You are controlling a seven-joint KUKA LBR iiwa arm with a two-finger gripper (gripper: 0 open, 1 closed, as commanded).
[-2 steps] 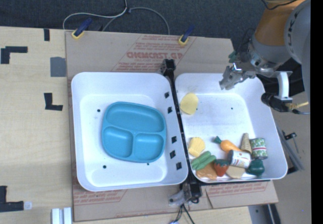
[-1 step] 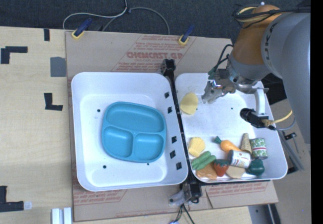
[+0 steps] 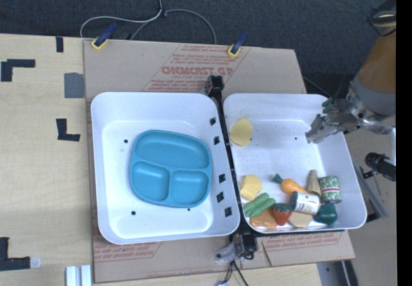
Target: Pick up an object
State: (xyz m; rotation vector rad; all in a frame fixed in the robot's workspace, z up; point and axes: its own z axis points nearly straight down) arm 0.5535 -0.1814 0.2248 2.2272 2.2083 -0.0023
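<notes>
End effector: end effector [image 3: 320, 129] hung over the right rim of the right bin, near its upper corner; whether its fingers were open or closed could not be told, and nothing showed between them.
Table: wooden table [image 3: 38, 169] with black tape marks on its left part, carrying a cardboard sheet [image 3: 187, 66] held by two clips at the far edge.
Left bin: white left bin [image 3: 106, 111] held a blue divided plate [image 3: 170, 169] lying flat near its middle.
Right bin: white right bin [image 3: 283, 107] sat just beside the left bin, their edges touching along a black divider.
Objects to pick: a pale yellow round piece [image 3: 241, 131] lay alone near the divider; well apart from it, a heap of toy food [image 3: 290, 204] crowded the near end of the bin, among it a yellow piece, a green one, an orange carrot, a small can and a dark green piece.
Arm: grey arm with orange band [image 3: 380, 66] entered from the right.
</notes>
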